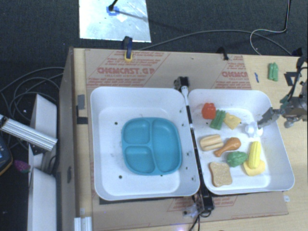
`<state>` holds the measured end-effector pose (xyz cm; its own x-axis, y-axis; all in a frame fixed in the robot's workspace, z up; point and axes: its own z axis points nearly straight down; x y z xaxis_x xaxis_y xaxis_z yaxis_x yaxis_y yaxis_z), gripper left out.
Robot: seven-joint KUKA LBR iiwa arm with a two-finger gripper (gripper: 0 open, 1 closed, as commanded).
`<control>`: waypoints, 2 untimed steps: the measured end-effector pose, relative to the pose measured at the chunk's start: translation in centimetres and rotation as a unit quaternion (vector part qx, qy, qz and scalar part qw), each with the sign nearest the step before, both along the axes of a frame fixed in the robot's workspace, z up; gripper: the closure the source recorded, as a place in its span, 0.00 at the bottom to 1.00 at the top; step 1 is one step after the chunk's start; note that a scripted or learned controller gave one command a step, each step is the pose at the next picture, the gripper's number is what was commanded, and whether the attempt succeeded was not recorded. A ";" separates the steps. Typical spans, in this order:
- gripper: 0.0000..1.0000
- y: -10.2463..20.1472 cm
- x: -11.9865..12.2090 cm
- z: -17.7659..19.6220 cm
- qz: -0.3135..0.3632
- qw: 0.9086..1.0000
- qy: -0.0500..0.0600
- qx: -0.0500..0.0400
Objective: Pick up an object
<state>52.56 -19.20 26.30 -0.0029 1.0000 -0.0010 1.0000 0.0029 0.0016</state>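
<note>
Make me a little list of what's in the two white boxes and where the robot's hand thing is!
left bin: holds a blue divided plate
right bin: holds toy food
toy food: red pepper, green vegetable, yellow wedge, hot dog bun, chicken drumstick, broccoli, corn, bread slice
tool: at the right bin's right edge, above the food
tool holding something: nothing seen between its fingers
outside the bins: small green toy on the cardboard, top right
</note>
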 end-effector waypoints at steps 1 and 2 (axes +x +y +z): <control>0.00 -1.4 0.2 -11.1 -0.001 1.000 0.002 0.001; 0.00 -1.4 -0.4 -15.8 -0.001 1.000 0.001 0.001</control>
<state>52.14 -20.62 10.50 -0.0009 1.0000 0.0001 1.0000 0.0009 -0.0004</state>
